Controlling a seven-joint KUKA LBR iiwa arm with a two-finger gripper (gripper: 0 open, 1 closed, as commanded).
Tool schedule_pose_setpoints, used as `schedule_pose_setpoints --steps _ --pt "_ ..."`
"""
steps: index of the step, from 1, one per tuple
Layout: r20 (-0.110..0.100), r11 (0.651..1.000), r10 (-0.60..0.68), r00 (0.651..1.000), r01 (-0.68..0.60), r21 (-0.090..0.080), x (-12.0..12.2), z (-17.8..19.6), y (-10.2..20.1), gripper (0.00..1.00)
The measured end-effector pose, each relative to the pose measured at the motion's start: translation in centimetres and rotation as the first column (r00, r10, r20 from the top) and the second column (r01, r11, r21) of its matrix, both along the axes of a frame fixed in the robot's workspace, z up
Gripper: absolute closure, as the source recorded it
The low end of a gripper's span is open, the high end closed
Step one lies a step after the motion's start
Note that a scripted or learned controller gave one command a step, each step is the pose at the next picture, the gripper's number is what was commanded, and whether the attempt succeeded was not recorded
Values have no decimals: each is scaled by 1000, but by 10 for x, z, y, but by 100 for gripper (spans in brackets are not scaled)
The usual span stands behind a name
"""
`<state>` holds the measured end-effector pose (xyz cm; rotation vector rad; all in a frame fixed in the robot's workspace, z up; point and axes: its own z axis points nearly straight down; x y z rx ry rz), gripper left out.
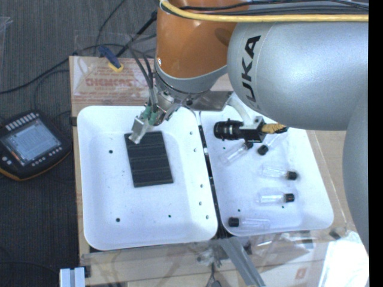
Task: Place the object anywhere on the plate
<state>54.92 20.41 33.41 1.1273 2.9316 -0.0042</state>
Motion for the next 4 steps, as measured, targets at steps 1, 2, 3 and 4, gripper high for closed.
schedule_pose_setpoints --steps 1,2,3,4 --pt "-1 993 122 993 -122 0 -51 8 23 100" --pt "-3 943 332 943 -332 2 -65 -67 29 100" --pt "-1 998 -56 998 56 0 -7 36 28 100" --pt "0 989 149 989 -149 1 -40 48 25 100"
